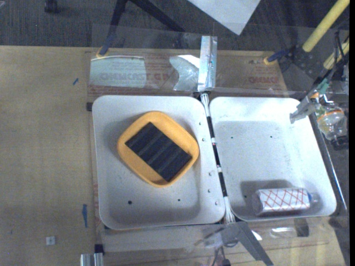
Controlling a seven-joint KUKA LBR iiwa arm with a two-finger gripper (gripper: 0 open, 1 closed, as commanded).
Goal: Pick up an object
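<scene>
Item: white cylindrical tube with red crosshatch print, lying on its side, near edge of right white bin. Yellow rounded pad with dark ribbed panel, left white bin. Gripper at right bin's far corner; opening cannot be told; no legible writing

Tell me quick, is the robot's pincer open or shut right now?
Pincer: cannot be told; it sits at the right bin's far corner.

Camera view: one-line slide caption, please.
Yellow tray in left bin; red-checked bottle in right bin; gripper at its far-right corner.
</scene>
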